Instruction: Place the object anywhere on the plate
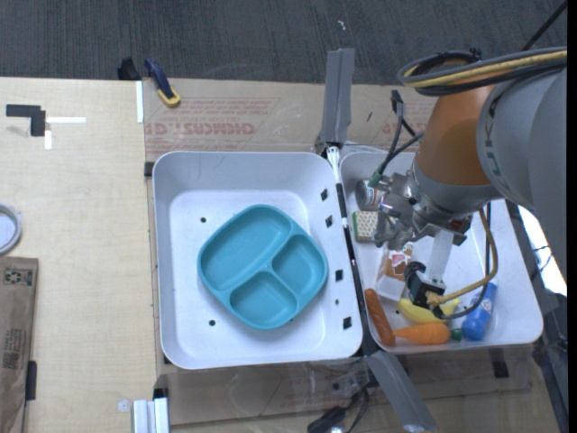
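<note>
"while the arm hangs over the right bin (521, 325), which step would you say is in hand?"

"the pick, i'd judge. the blue plate (261, 264) has nothing on it and sits in the middle of the left bin (171, 242), left of centre in the frame. the gripper (389, 216) is low in the upper left part of the right bin, just beside a small beige block (365, 225) near the wall between the bins."

"is it holding anything?"

"i can't tell whether it's apart or together, because the wrist covers it from above. i can make out nothing clamped in it."

"so where is the object?"

"in the right bin with everything else, and the task doesn't say which piece is meant. the beige block is nearest the gripper and a small printed packet (397, 267) lies lower down. along the bottom edge a banana (416, 312), an orange carrot (419, 334) and a blue tube (480, 312) crowd together."

"and the next move?"

"a sure hold on one piece and a lift clear of the bin wall. then it carries leftward across to the plate — any of its three compartments would do. the pile at the bottom is tight, so a grab there could catch two things at once."
</note>
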